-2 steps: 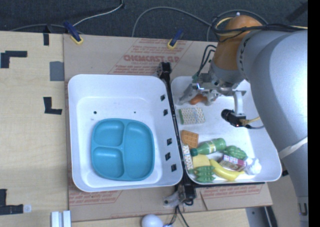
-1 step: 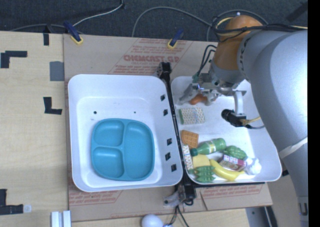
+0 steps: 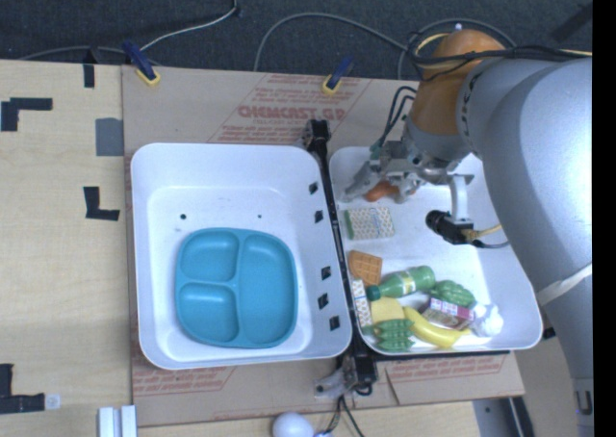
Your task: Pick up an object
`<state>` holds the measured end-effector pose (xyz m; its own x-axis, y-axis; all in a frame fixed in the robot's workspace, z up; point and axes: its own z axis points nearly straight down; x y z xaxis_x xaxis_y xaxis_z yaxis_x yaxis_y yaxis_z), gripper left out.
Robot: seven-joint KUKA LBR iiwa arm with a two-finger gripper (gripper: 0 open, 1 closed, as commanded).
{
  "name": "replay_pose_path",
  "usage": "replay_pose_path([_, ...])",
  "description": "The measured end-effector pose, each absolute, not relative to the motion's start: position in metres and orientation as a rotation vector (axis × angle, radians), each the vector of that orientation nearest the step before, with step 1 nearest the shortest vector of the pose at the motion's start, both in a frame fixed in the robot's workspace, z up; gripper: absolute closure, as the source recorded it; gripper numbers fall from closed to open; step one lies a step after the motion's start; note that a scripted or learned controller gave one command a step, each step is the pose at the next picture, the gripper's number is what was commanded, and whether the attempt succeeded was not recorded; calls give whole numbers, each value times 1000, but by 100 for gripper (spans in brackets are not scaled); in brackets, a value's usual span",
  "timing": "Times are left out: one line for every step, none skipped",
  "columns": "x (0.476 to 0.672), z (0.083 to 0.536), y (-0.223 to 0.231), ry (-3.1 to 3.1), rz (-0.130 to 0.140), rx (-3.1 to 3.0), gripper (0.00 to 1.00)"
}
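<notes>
My gripper (image 3: 380,175) sits at the right bin's (image 3: 515,315) twelve o'clock, over a small orange object (image 3: 383,192); whether it grips, I can't tell. It looks light and rigid (probably toy food), best pinched across its middle.

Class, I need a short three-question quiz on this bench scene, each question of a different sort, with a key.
1. True or false: the blue divided plate lies in the left bin.
2. Which lies nearest the gripper? A) orange object B) banana C) green bottle
3. Fill in: the toy foods are heaped in the ___ bin.

Key: 1 true; 2 A; 3 right.
</notes>
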<state>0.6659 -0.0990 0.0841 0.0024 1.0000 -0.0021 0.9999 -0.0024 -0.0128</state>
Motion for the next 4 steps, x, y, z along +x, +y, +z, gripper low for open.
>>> replay_pose_path([666, 84, -97, -2213, 18, -2221, 0])
replay_pose_path([666, 84, -99, -2213, 13, -2216, 0])
replay_pose_path([666, 84, -98, -2213, 16, -2219, 0])
replay_pose_path([666, 84, -103, -2212, 11, -2213, 0])
